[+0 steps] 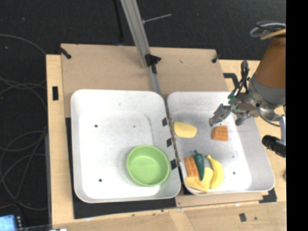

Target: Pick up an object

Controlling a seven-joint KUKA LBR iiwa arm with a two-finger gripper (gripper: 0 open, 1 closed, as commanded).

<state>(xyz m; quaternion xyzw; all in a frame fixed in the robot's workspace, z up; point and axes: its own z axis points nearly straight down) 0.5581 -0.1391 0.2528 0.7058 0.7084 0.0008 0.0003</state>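
My gripper (229, 117) hangs over the right bin (250, 170), near its far right part, with the fingers spread open and nothing between them. Just below it lies a small orange waffle-like block (220, 133). A pale yellow oval piece (185, 129) rests to the block's left near the bin's left wall. At the near edge of the bin are a dark green pepper (198, 162), a banana (216, 173), an orange ridged piece (191, 166) and a yellow piece (196, 184), all crowded together.
The left bin (106, 114) holds a light green bowl (147, 165) at its near right corner. A slanted metal pole (137, 30) rises behind the bins. The arm's orange band (272, 61) shows at the right edge.
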